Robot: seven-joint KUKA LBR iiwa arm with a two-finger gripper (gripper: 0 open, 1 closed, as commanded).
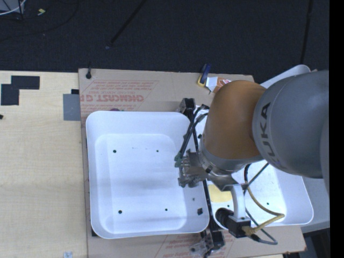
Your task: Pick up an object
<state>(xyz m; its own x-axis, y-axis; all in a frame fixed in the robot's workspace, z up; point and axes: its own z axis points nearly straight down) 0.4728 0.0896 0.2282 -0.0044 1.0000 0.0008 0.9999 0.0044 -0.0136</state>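
Yellow object (220, 193) low in right bin (301, 208), under arm (252, 128).
Best descending squarely over it; gripper (189, 172) state impossible to tell.

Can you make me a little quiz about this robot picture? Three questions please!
1. True or false: the arm comes in from the picture's left.
2. What colour is the band above the wrist?
3. A yellow thing peeks out under the arm. Which bin is it in? A) left bin B) right bin

Key: 1 false, from the right. 2 orange. 3 B.
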